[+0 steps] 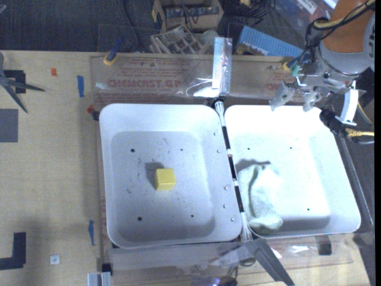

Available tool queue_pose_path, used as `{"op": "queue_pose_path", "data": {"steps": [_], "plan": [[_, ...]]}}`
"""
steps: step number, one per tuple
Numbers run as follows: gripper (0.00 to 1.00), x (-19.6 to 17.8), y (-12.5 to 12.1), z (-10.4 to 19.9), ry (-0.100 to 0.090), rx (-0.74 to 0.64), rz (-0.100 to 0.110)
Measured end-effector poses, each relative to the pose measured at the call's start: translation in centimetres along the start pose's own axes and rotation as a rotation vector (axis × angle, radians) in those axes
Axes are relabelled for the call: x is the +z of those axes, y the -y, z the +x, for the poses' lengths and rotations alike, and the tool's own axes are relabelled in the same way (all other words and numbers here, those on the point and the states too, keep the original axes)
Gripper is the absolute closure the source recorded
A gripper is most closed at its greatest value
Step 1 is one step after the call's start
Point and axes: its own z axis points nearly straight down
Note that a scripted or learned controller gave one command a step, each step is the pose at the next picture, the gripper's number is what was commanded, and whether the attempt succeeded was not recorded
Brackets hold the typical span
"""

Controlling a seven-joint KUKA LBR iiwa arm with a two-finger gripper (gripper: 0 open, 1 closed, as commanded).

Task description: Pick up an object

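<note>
A yellow block (165, 179) is seen in the left white bin (119, 124), whose floor is speckled with dark dots. A pale whitish cloth (263, 196) is seen in the right white bin (333, 154). The bench (47, 159) is tan.

The left bin (119, 130) lies open from above, with bare floor all around the small yellow block (165, 179) near its middle. In the right bin (309, 142), a crumpled white cloth (263, 198) crowds the near-left corner against the divider; its far and right floor is bare.
</note>
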Motion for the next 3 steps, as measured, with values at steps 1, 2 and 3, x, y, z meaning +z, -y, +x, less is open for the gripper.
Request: {"op": "queue_pose_path", "data": {"steps": [1,2,3], "plan": [[0.00,8.8,-0.7,-0.8,0.000,-0.164,0.000],[0.00,15.5,1.4,1.5,0.001,0.196,-0.007],[0.00,11.4,-1.1,-1.4,0.001,0.422,-0.002]]}}
